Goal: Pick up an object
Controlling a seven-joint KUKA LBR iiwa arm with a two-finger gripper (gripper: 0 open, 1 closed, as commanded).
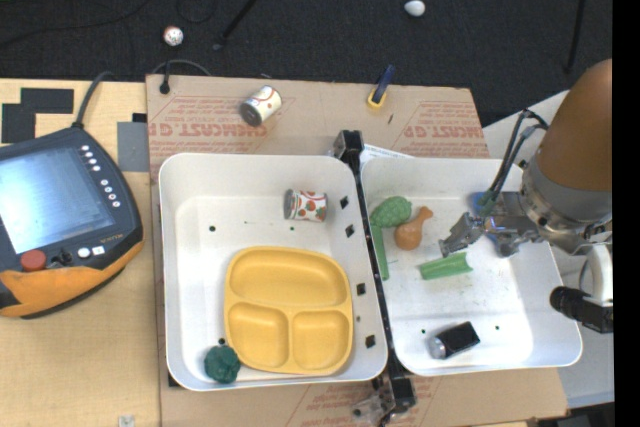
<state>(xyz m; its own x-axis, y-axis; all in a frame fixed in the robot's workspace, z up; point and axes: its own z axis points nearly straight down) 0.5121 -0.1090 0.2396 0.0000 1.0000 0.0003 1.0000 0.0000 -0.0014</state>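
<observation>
The right bin (560, 335) holds a green leafy toy (391, 211), an orange drumstick-shaped toy (410, 233), a flat green block (444, 266) and a small black and silver object (457, 339). My gripper (484, 234) hangs over this bin, just above and to the right of the green block. It is open, its two grey fingers apart, with nothing between them. In the left bin (190, 215) lie a yellow divided plate (290, 308), a small printed can (306, 205) on its side and a dark green ball (222, 363).
A second can (260, 104) and a blue and yellow tool (379, 92) lie on the cardboard behind the bins. A teach pendant (60, 205) sits at the left. A black divider (368, 235) runs between the bins.
</observation>
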